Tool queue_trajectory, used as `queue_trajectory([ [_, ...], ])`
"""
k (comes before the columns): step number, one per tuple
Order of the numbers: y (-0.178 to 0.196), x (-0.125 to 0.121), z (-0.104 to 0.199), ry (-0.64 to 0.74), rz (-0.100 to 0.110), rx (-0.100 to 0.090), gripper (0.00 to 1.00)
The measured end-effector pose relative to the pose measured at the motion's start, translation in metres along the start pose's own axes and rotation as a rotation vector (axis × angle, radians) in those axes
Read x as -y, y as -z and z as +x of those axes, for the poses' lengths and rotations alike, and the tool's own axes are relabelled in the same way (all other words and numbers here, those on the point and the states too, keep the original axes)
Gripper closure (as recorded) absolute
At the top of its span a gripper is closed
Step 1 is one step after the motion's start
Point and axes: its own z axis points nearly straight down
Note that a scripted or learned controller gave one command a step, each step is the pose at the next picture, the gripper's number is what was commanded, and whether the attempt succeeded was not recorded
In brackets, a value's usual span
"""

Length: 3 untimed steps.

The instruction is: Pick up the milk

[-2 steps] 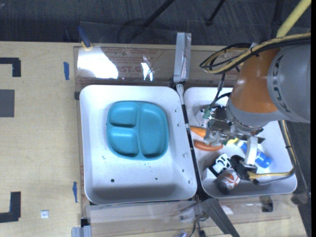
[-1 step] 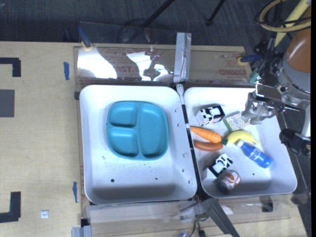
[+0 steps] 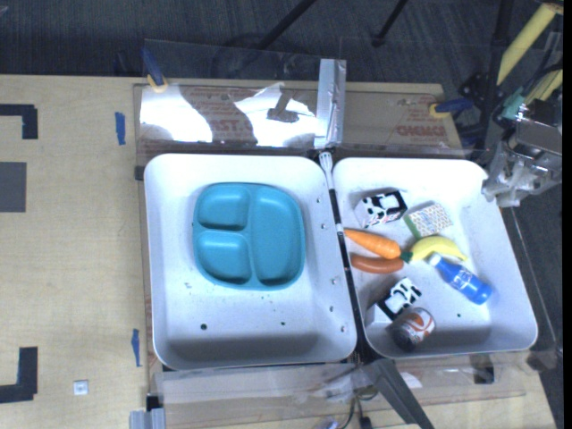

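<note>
Two white items with black cow patches lie in the right bin. One is near the bin's back left, and the other is toward the front, touching a brown can. I cannot tell which of them is the milk. My gripper hangs over the right bin's back right rim, well away from both and to their right. Nothing shows in its grasp.
The right bin also holds an orange carrot, a brown sausage, a yellow banana, a blue bottle and a grey-green box. A blue divided plate lies in the left bin.
</note>
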Motion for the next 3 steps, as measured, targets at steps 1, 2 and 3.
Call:
queue_trajectory([
  [1, 0.000, 0.002, 0.024, 0.192, 0.002, 0.000, 1.00],
  [2, 0.000, 0.006, 0.044, 0.320, 0.002, 0.000, 1.00],
  [3, -0.018, 0.041, 0.106, 0.663, 0.003, -0.001, 1.00],
])
